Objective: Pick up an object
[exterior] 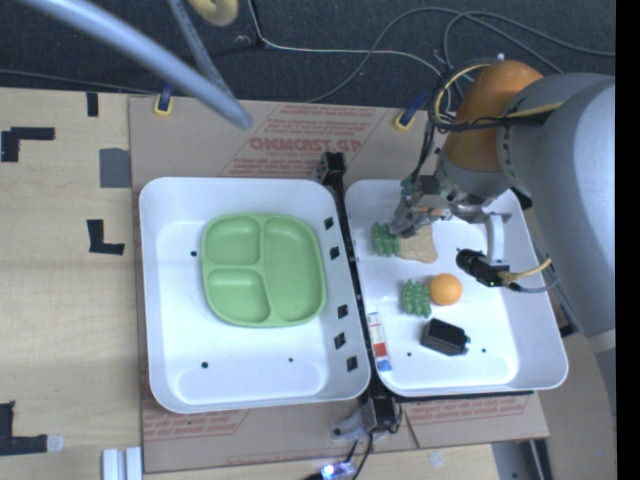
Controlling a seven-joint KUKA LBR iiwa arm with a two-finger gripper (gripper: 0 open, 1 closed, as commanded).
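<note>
A small bumpy green toy [386, 240] lies just beside the end effector [405, 223], at its lower left, in the right bin [520, 363]. Whether the end effector grips it cannot be told. Below the end effector lie one tan flat piece [422, 248], a second green toy [415, 297], one orange ball [446, 289], one black block [443, 338] and a slim tube [377, 340]. The left bin [160, 268], well to its left, holds one green divided plate [264, 269].

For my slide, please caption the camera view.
The hand reaches into the right bin near a green toy; green plate lies in the left bin.
</note>
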